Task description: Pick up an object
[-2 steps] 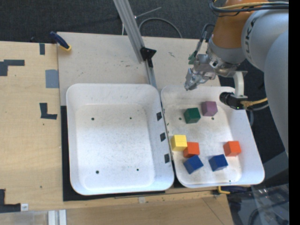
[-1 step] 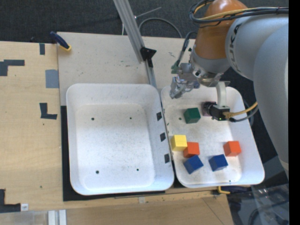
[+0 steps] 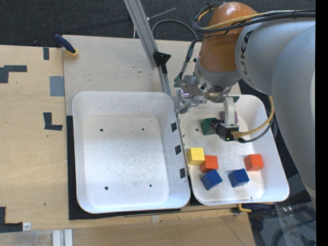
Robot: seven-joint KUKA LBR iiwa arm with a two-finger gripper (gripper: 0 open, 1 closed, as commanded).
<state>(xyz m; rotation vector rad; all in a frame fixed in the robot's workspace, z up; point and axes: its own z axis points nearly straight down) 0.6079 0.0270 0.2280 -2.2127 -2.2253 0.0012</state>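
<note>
Jaws hang over the upper-left corner of the right bin [image 3: 271, 186]; I cannot tell whether they are open or closed. Nearest candidate: green block [image 3: 207, 125], apart from the yellow cube [image 3: 195, 155]. I'd centre over it, descend straight and close across flat faces.

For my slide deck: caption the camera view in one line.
KUKA arm's pincer at the right bin's far-left corner, near a green block; yellow block, orange blocks and blue blocks lie nearer.

Grey arm [image 3: 287, 60] with glossy orange band [image 3: 225, 29] (KUKA lettering beside it) and dark cables [image 3: 171, 22].
</note>
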